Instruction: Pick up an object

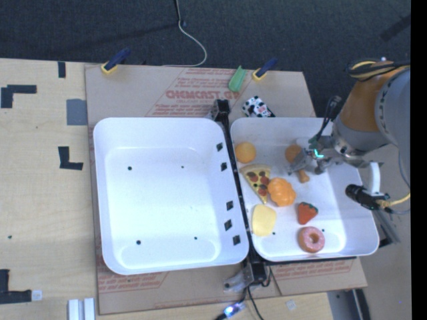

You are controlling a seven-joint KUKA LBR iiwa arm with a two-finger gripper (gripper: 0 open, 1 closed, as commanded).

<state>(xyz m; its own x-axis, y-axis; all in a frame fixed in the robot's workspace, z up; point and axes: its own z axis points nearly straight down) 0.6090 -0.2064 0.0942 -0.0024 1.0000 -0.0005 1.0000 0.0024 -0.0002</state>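
Two white bins (160,129); seven toy foods (281,192).

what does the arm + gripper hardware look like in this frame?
The grey KUKA arm has rounded metal segments and a broad orange band above the wrist. A yellow cable loops over the top of the band. The small dark two-finger gripper carries a tiny green light. A white bracket and a black cylindrical fitting sit beside the wrist.
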